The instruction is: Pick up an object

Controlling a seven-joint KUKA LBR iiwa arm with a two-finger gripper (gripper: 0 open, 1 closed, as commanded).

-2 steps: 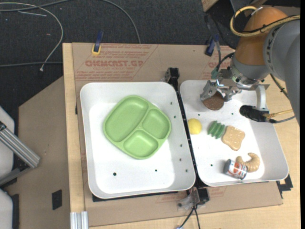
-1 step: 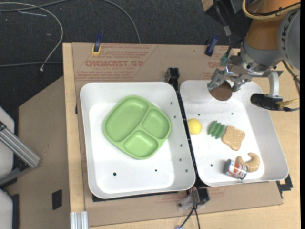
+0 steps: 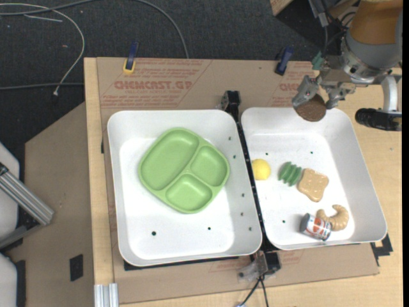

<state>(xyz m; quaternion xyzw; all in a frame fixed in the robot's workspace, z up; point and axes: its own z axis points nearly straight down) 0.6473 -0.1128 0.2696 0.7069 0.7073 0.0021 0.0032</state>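
Nearest the camera, in the right bin (image 3: 364,171), a small can (image 3: 316,226) lies on its side touching a croissant (image 3: 338,216). Just beyond them sits a slice of toast (image 3: 313,184), with a green ridged piece (image 3: 289,173) beside it and a yellow lemon (image 3: 260,169) near the bin's left wall. A green divided plate (image 3: 184,170) rests in the left bin (image 3: 128,222). At the right bin's far edge, the gripper (image 3: 317,98) hangs above the rim, its fingers clamped on a brown round object (image 3: 312,110) lifted off the bin floor.
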